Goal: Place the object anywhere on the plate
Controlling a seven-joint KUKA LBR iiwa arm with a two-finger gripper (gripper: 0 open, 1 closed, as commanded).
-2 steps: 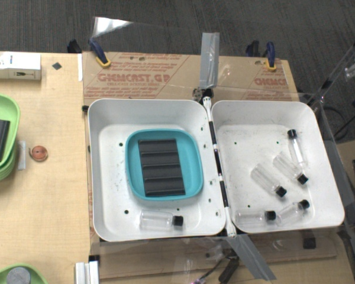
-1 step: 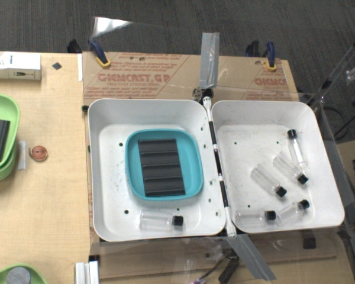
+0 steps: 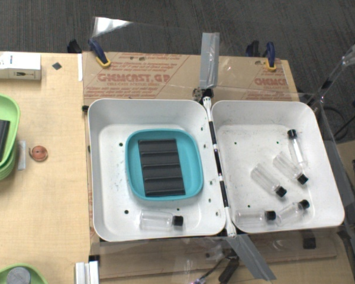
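Observation:
A teal plate (image 3: 192, 158) with a dark ribbed insert (image 3: 161, 165) sits in the middle of the left bin (image 3: 103, 158). One clear vial with a black cap (image 3: 160, 220) lies on its side in that bin, just in front of the plate. The right bin (image 3: 319, 141) holds several more clear black-capped vials: one near the back right (image 3: 296, 148), two in the middle (image 3: 267, 181) (image 3: 291, 168), and two along the front edge (image 3: 257, 218) (image 3: 293, 209).
A cardboard sheet (image 3: 165, 76) held by clamps lies behind the bins. A green tray (image 3: 3, 132) sits at the left edge of the wooden bench, with a small orange disc (image 3: 38, 153) beside it and a white box (image 3: 15, 67) further back.

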